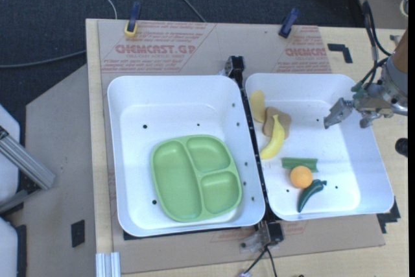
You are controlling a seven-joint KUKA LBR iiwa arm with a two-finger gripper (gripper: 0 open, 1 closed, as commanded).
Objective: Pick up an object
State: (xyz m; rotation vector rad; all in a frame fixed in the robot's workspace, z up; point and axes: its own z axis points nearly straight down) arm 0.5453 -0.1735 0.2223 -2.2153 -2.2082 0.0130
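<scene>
Dark carpet surrounds the bench, where a brown board printed with red lettering carries both white bins. I see my gripper (350, 112) over the upper right part of the right bin (369, 159), reaching in from the right; its grey fingers look spread apart with nothing between them, one tip pointing down-left toward the bin floor. Well to its left, against the dividing wall, a yellow banana (276, 137) lies over a tan piece and a pale yellow piece (258, 104). Below and left of the gripper sit a flat green piece (299, 163), an orange ball (301, 176) touching it, and a dark green pepper (310, 194) just beneath. Farther left, the left bin (130, 107) holds a green compartment plate (194, 176).
</scene>
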